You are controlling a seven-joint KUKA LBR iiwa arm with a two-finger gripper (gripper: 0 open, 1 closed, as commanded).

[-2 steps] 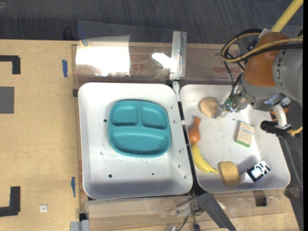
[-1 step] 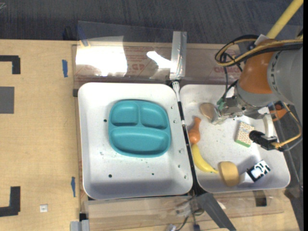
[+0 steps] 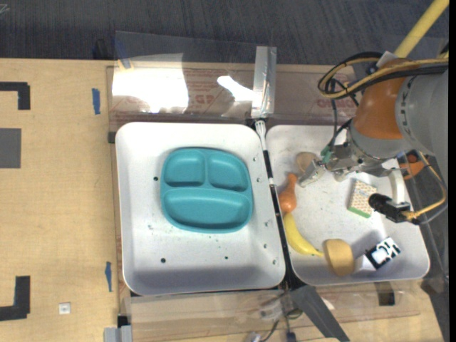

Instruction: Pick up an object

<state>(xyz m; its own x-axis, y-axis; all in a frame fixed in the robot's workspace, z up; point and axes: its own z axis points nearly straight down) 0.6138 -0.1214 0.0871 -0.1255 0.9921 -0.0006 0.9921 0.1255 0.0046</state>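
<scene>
Bins: two. Left bin [image 3: 135, 212]: one teal tray [image 3: 207, 189]. Right bin [image 3: 410, 262]: one banana [image 3: 299, 241]. Claw [image 3: 311, 173] state: cannot tell.

One fixed camera looks down at a slant from above the bench [image 3: 50, 191], both white bins [image 3: 135, 262] in frame, the arm [image 3: 399, 112] entering from right.

Robotics lab / test cell, not a home. My bench: bare plywood top [image 3: 57, 191] w/ black tape corner marks [image 3: 20, 95] and blue tape tabs [image 3: 95, 100]. Two shallow white plastic bins [image 3: 135, 262] fixed side by side; clear plastic sheet [image 3: 185, 84] propped behind them. Dark grey carpet floor [image 3: 214, 6] beyond. My grey arm w/ orange band [image 3: 381, 112], loose yellow and black cables [image 3: 342, 77] looped over it. Toy-type props in bins, e.g. teal divided plastic plate [image 3: 206, 189].
</scene>
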